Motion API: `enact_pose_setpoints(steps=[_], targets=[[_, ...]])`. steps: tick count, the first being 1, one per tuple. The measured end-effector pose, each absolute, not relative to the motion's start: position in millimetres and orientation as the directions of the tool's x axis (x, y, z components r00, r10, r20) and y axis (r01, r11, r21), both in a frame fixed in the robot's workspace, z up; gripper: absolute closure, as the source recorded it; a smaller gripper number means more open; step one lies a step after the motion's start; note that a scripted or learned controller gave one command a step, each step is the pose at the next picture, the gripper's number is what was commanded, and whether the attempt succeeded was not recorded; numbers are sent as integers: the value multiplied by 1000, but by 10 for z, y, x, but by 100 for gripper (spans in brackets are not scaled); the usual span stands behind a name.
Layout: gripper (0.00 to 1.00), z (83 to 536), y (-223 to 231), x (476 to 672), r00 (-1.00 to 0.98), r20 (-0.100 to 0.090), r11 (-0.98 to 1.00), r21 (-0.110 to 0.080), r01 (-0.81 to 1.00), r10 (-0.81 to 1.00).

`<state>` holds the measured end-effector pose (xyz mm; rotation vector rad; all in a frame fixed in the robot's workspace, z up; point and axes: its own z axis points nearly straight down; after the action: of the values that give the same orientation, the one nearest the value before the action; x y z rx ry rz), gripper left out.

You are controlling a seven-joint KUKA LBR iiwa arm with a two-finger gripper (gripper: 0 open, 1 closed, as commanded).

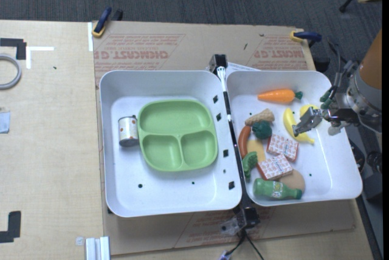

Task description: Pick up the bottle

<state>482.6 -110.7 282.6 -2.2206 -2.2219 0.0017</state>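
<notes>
Landmark for all entries: the green bottle point(277, 189), lying on its side at the near edge of the right bin point(340, 174), cap end pointing right, nothing gripping it.

1. Tan round piece point(296, 180), touching the bottle's upper right side, partly tucked under item 2.
2. Two red-and-white patterned blocks point(278, 157), just above the bottle, stacked at a slant, one overlapping the other.
3. Green leafy toy point(250, 161), just up and left of the bottle, against the bin's left wall.
4. Red sausage-shaped piece point(244, 137), further up from the bottle on the same left side.
5. Dark green broccoli toy point(262, 129), above the bottle, beside a tan bread-like piece point(262, 116).
6. Orange carrot point(278, 95), far from the bottle, near the bin's back wall.
7. Yellow banana point(302, 129), up and right of the bottle, under the tool.
8. Tool point(304, 124), well apart from the bottle toward the upper right, low over the banana. Its fingers appear close together at the banana's upper part, but I cannot tell whether they are released or clenched on anything.
9. Arm point(364, 95), entering from the right, beyond the bottle's bin.
10. Left bin point(115, 192), left of the bottle's bin, the two touching along a clipped seam. It holds a green divided plate point(179, 135) and a small can point(127, 130) lying just left of that plate.
11. Surface point(48, 161), light wood, with a cardboard sheet point(152, 49) under both bins.
</notes>
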Motion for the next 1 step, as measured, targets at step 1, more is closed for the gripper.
enact_pose_setpoints(steps=[1], targets=[[100,2918,-1110,4831,0,-1,0,-1,1000,1000]])
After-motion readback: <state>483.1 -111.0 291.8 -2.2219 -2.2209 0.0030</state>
